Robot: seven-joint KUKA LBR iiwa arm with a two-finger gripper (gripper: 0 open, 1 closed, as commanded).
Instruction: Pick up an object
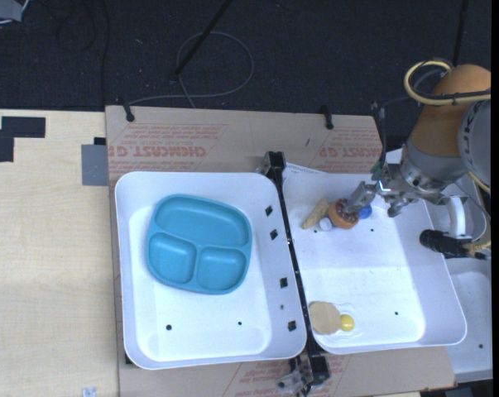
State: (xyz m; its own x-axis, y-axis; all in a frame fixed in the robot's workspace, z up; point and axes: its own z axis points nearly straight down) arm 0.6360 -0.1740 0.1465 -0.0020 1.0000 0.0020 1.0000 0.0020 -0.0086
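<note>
A: The small round orange-brown object with a blue bit beside it (345,214) lies near the back of the right white bin (431,321), close to a pale tan wedge-shaped piece (315,215).

B: And the two-finger gripper (363,198)?

A: It hangs right at that orange object, reaching in from the right. Whether the tool is spread or pressed together, I cannot tell; nothing is visibly pinched.

B: So how should the grasp go?

A: I'd centre over the orange piece, keep clear of the tan wedge, and descend straight. The round cream-and-yellow toy (329,318) at the front edge sits well apart. The blue divided plastic plate (199,244) rests in the left white bin (133,321).
</note>
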